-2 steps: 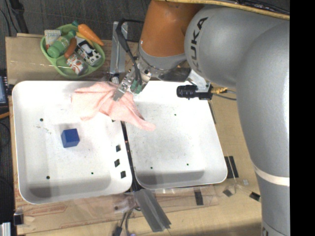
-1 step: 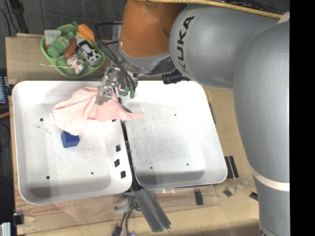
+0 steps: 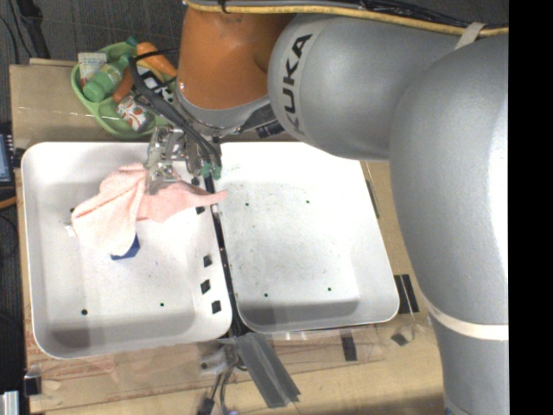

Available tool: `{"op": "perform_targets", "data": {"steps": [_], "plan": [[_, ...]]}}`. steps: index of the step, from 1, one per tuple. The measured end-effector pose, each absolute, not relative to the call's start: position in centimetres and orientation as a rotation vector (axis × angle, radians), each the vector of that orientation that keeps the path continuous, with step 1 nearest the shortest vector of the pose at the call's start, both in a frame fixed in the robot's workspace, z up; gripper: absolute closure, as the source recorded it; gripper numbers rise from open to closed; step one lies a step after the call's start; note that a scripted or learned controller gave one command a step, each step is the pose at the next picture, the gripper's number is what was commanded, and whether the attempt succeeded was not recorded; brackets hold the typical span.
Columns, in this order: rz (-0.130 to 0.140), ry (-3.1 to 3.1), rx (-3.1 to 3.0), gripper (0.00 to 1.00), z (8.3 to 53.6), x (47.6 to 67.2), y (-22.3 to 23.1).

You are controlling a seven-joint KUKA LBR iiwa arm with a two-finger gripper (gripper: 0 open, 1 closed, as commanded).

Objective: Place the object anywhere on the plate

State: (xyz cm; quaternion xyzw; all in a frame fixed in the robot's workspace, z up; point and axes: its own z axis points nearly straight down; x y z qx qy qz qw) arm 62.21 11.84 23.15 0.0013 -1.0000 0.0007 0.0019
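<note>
A pink cloth (image 3: 130, 204) lies crumpled in the upper part of the left bin (image 3: 52, 318), with one end stretched toward the divider between the bins. A blue thing (image 3: 126, 249) pokes out from under the cloth's lower edge. My gripper (image 3: 168, 173) hangs over the cloth's upper right part, fingers pointing down onto the fabric. The cloth looks bunched up at the fingertips, but the grey arm and its orange band (image 3: 220, 50) loom right above and I cannot make out the finger gap.
The right bin (image 3: 302, 249) lies beside the left one, with small dark specks on its floor. A green bowl (image 3: 104, 89) of assorted items stands behind the left bin. The arm's bulk covers the right side of the bench.
</note>
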Motion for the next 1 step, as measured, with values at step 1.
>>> {"op": "perform_targets", "data": {"steps": [1], "plan": [[0.002, -3.139, 0.003, 0.00, 23.19, 62.23, 11.82]]}}
